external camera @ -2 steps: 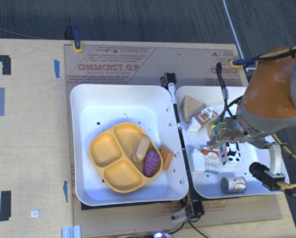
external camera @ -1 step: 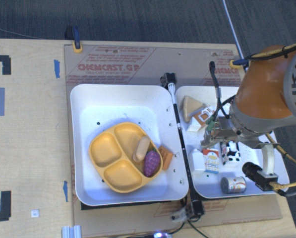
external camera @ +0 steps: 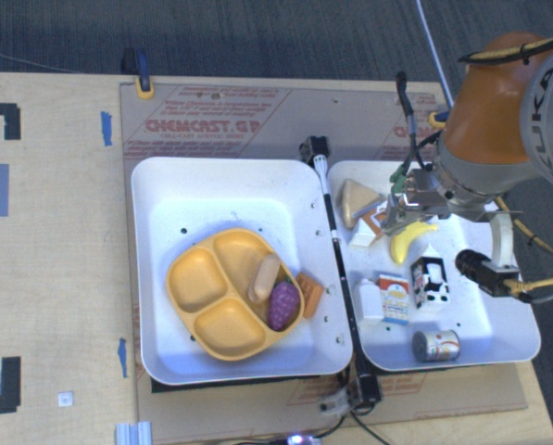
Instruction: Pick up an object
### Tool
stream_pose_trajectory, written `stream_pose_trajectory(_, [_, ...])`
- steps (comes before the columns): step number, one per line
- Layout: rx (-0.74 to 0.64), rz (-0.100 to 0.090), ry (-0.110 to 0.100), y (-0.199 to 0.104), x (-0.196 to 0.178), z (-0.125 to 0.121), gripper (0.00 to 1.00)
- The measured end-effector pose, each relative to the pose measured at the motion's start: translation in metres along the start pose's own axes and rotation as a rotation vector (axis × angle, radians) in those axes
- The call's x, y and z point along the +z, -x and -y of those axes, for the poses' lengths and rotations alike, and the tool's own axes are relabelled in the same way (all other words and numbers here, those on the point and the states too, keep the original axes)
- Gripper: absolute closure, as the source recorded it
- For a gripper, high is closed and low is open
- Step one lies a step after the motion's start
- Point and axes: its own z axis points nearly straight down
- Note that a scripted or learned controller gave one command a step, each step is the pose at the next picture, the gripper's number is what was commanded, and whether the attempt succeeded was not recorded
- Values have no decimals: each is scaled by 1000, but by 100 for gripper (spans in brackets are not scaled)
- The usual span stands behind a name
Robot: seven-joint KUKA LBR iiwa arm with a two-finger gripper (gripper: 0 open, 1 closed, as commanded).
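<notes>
Banana [external camera: 411,241], the object nearest the claw [external camera: 403,213], lies in the right bin [external camera: 512,336] toward its far edge, curved and yellow, just beside a tan wedge-shaped item [external camera: 358,200] and a small orange-and-white packet [external camera: 376,222]. The arm [external camera: 498,109] reaches in from the right edge of the desk [external camera: 54,248] and hangs over this cluster, its wrist body covering the far right corner of the bin. Whether the claw is open or closed, and whether it has hold of anything, cannot be told from this view; nothing can be seen gripped. Judged from the layout, a good pick would centre on the middle of the banana, approach squarely across its narrow width, and avoid catching the packet that touches or nearly touches its far end. Other items in the right bin: a black-and-white carton [external camera: 430,281], a small white box [external camera: 395,300] and a can [external camera: 436,345] lying near the near edge, all well apart from the claw. The left bin [external camera: 165,193] holds a yellow divided tray [external camera: 202,281] with a sausage-like piece [external camera: 264,277] and a purple bunch [external camera: 282,304]. Labels on the cartons are too small to read.
</notes>
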Motion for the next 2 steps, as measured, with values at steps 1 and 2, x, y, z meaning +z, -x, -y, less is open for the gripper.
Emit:
stream_pose_trajectory(1, [1,1,1,63,1,-5,100])
stream_pose_trajectory(2, [0,-2,-3,22,-16,54,100])
